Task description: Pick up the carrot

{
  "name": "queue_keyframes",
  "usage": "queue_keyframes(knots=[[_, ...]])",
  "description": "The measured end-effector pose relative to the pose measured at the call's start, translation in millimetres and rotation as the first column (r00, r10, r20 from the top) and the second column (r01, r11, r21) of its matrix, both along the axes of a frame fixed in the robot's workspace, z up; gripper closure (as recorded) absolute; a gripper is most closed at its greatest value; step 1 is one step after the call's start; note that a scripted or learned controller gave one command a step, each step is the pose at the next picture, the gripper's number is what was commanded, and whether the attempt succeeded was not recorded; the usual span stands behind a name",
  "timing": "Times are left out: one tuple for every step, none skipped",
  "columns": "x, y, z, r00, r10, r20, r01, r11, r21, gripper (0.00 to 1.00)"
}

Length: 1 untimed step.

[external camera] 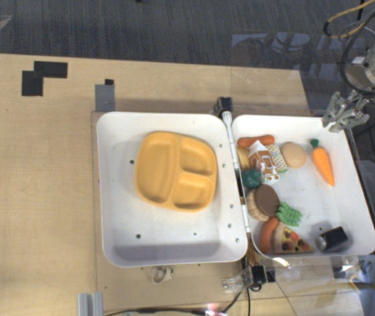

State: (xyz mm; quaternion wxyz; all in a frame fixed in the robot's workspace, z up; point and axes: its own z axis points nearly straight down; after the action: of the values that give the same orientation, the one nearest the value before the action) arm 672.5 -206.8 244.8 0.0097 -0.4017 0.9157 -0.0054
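Observation:
The carrot [322, 162], orange with a small green top, lies in the right bin [355, 196] near its far right side, pointing toward the near edge. My gripper [344, 112] hangs above the far right corner of that bin, up and to the right of the carrot and apart from it. Its fingers are spread with nothing between them.
The right bin also holds a hot dog [255, 141], a carton [267, 160], a bun [293, 155], a cookie [265, 201], broccoli [288, 214], a pizza slice [291, 241] and a black block [332, 238]. A yellow divided plate [176, 170] sits in the left bin [121, 236].

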Motion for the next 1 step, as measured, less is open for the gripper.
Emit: queue_keyframes(knots=[[-107.0, 1.3, -154.5, 0.988, 0.156, -0.008, -0.156, 0.988, 0.000, 1.00]])
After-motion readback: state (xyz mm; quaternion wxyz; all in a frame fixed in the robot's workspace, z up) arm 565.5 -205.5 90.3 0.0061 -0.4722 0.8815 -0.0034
